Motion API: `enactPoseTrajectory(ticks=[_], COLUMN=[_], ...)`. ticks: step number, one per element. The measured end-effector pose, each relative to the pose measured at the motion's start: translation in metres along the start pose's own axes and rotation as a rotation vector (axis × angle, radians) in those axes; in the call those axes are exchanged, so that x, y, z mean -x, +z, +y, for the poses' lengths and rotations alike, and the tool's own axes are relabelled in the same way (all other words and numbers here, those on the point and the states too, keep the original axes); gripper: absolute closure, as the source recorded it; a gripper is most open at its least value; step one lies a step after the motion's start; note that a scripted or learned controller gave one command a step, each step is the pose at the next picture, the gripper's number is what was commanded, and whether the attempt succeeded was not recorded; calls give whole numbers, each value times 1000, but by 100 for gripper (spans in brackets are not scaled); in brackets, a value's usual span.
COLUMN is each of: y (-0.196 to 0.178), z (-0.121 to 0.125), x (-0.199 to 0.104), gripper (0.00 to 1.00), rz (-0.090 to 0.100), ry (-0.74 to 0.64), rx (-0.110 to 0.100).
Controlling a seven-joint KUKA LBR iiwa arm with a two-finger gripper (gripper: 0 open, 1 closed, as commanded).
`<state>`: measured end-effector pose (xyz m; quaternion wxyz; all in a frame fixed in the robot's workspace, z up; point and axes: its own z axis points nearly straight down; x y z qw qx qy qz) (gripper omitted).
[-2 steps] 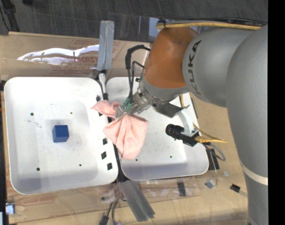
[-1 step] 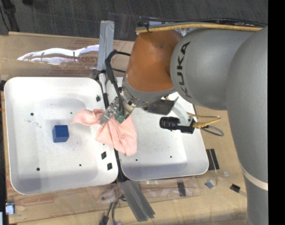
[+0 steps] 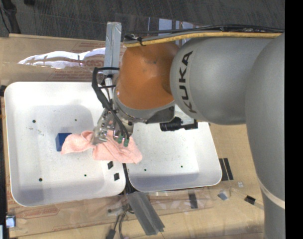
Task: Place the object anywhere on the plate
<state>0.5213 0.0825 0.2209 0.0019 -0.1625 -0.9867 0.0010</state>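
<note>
A crumpled pink cloth (image 3: 111, 151) lies at the right side of the left bin (image 3: 22, 133), and its right end drapes over the wall between the two bins. A small blue block (image 3: 62, 141) sits beside the cloth's left end, partly under it. My gripper (image 3: 111, 135) hangs straight down onto the top of the cloth, near its middle, and touches the bunched fabric. The big grey arm and its orange band hide the area behind the gripper.
The right bin (image 3: 191, 158) is half covered by the arm above it. A clear plastic sheet (image 3: 61, 59) lies on the cardboard behind the left bin. Black tape marks dot the bench at the front right.
</note>
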Motion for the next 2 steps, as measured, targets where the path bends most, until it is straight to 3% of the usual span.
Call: enactPoseTrajectory(ticks=[1,2], y=[-10,-10], z=[23,23], x=[-15,-15], gripper=[100,0], rz=[-5,-5], ry=[-333,-334], rx=[2,2])
